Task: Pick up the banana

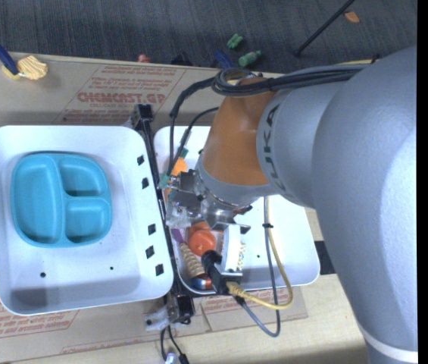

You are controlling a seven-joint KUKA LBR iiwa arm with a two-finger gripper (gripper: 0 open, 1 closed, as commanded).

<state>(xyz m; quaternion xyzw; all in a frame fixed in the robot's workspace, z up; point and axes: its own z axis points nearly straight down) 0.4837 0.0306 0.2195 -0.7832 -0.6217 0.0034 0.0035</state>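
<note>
Camera view looks down on the gripper [198, 237], lowered into the near left corner of the right bin [304, 268]; whether it is apart or together I cannot tell. An orange round object [202, 240] sits right beside it, a ridged tan piece [190, 260] just below. The banana cannot be made out (the arm [335, 142] covers much of that bin). Left of the gripper, the left bin [70, 290] holds a blue divided tray [60, 199].

the arm [350, 150] is bulky smooth grey with an orange band [240, 146], black cables and one yellow cable [263, 302].
</note>
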